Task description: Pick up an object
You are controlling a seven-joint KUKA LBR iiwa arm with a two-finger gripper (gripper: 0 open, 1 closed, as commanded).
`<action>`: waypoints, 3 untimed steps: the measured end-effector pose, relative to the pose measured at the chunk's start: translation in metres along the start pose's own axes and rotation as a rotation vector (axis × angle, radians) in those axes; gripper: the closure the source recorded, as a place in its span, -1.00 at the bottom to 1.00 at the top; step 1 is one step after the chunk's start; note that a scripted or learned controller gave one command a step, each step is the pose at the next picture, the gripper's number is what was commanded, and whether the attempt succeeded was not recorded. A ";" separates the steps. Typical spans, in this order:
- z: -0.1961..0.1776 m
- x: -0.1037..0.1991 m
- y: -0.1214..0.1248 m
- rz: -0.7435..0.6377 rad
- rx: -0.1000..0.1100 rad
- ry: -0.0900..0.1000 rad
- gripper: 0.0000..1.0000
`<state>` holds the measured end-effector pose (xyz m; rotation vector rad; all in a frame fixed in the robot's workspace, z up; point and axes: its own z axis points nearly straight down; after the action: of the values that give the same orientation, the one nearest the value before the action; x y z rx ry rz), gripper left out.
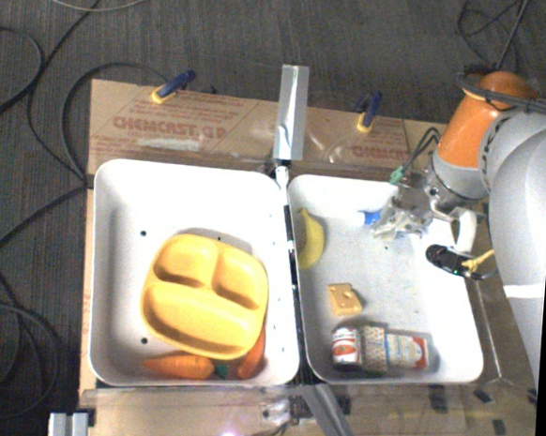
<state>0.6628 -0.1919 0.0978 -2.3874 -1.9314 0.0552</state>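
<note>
Gripper hovered at one o'clock in the right bin, open or closed impossible to tell, with a small blue object just at its nine o'clock, so an off-centre descent might have nudged it aside, ungrasped.

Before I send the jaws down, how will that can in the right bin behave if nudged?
The can lies on its side, so it will probably roll rather than tip. It likely looks rigid, so it should not crush. Its smooth label may slip.
</note>
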 end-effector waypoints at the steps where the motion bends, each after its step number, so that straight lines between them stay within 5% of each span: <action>1: -0.100 0.037 -0.016 0.071 -0.075 -0.015 1.00; 2: -0.100 0.037 -0.016 0.071 -0.075 -0.015 -1.00; 3: -0.015 0.009 0.007 0.095 -0.090 -0.015 -1.00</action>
<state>0.6722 -0.1853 0.1128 -2.5421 -1.8644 -0.0099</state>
